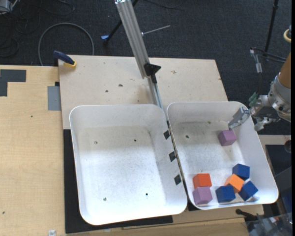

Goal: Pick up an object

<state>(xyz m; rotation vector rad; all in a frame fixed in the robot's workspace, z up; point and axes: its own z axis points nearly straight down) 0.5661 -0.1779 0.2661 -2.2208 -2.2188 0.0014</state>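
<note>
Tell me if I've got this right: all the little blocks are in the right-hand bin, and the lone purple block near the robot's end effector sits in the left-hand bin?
Not quite. In the camera view, the lone purple block near the end effector lies in the right-hand bin, like all the other blocks, not in the left-hand bin.

Arm: cut off by the frame's edge at 3 o'clock; wrist and a strip of orange band visible, remainder out of frame.
Gripper: small and blurred; finger spacing cannot be told.
Blue blocks: clustered at 5 o'clock in the right bin, overlapping an orange block, part of which is hidden.
Cables: cut off at 10 o'clock.
</note>
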